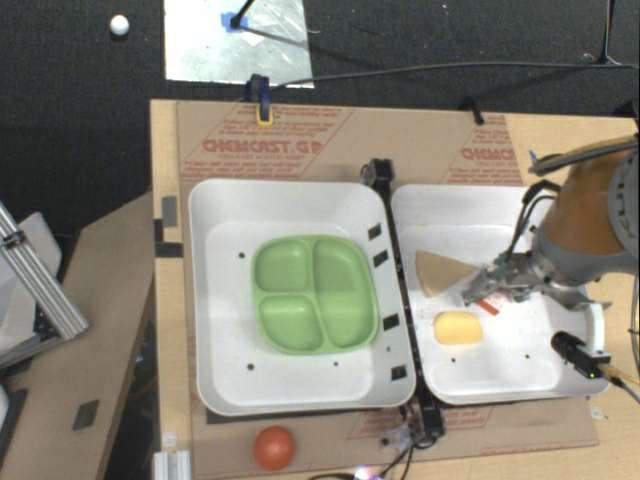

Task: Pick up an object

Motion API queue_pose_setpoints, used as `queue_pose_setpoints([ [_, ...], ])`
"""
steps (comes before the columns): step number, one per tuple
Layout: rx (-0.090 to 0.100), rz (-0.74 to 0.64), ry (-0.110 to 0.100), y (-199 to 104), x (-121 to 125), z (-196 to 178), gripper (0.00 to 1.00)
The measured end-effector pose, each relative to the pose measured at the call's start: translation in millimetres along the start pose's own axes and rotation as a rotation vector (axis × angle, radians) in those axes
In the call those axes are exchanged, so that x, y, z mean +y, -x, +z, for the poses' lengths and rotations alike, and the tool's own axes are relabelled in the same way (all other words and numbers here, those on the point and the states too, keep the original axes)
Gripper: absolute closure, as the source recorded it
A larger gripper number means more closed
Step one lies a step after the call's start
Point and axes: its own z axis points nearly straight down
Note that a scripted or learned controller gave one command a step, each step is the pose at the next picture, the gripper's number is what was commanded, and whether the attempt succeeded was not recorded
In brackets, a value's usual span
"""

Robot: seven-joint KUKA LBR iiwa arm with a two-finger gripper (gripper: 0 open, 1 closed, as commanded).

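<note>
One yellow block [458,328], seemingly lengthwise left-right.

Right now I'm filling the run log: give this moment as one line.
phase: reaching | gripper: low in right white bin | nearest: tan wedge-shaped piece, yellow rounded block | held: nothing seen

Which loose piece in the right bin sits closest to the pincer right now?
The tan wedge: its lower right edge reaches the pincer. The yellow block lies lower, apart from it.
</note>
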Motion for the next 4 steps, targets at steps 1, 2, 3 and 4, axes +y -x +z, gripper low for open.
queue_pose_setpoints([
  [1, -0.002, 0.000, 0.007, 0.8, 1.7, -14.0, 1.00],
  [2, -0.003, -0.002, 0.010, 3.3, 4.0, -78.6, 1.00],
  [3, -0.003, -0.003, 0.010, 3.7, 5.8, -132.9, 1.00],
  [4, 0.000, -0.008, 0.006, -41.1, 18.5, -141.1, 1.00],
])
